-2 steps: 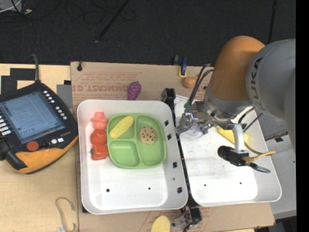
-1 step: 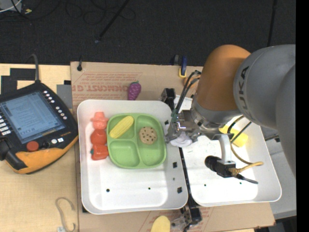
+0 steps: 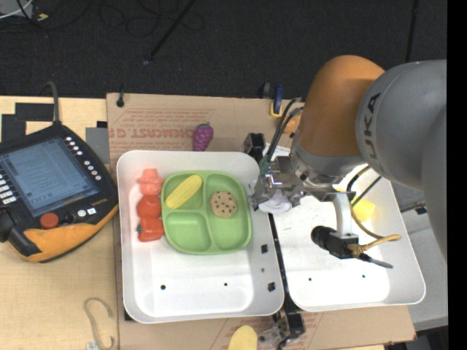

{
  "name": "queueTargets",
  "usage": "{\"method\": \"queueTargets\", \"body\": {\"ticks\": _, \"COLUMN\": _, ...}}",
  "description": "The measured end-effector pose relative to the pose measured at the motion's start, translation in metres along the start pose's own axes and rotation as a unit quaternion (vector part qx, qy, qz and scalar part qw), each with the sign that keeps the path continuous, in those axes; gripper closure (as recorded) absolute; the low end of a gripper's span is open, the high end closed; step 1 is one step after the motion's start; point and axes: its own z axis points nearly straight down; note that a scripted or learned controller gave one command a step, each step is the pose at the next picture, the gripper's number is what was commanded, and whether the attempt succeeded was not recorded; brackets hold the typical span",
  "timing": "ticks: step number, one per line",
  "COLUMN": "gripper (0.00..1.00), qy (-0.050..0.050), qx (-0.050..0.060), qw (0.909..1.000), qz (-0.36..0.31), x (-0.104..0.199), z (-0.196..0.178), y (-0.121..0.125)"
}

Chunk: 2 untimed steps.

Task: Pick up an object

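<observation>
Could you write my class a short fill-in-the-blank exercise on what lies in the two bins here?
1. The green tray lies in the ____ bin.
2. The corn on the tray is coloured ____.
3. The tray compartment next to the corn's holds a ____.
4. The red toy lies ____ the tray, on the bin floor.

Missing words: left; yellow; cookie; beside

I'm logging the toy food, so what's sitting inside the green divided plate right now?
In the green plate, a yellow corn cob lies in the upper left compartment and a cookie in the right one. The lower left compartment holds nothing visible; nothing covers the plate.
</observation>
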Motion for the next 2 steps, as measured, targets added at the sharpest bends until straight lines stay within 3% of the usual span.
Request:
{"method": "queueTargets", "body": {"ticks": 1, "gripper": 1.00, "qy": -0.001, "qx": 0.002, "qw": 1.0000, "qz": 0.000, "x": -0.011, "z": 0.002, "y": -0.012}}
{"method": "queueTargets", "body": {"ticks": 2, "gripper": 1.00, "qy": 0.000, "qx": 0.000, "qw": 1.0000, "qz": 0.001, "x": -0.008, "z": -0.001, "y": -0.001}}
